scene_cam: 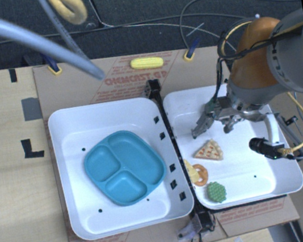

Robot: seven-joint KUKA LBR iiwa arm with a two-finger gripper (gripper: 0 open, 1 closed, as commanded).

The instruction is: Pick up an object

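Camera view, from the left: a blue three-compartment plastic plate [124, 167] lay in the left white bin [66, 160], and in the right white bin [282, 182] the hand [216, 123] hovered with fingers apart, holding nothing. It should descend squarely over the flat tan triangular waffle-patterned toy slice [208, 151], just below-left of it, before closing.

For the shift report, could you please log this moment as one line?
tool: open, above right bin, holding nothing | pizza-slice toy: in bin, ungrasped | left bin: blue divided tray
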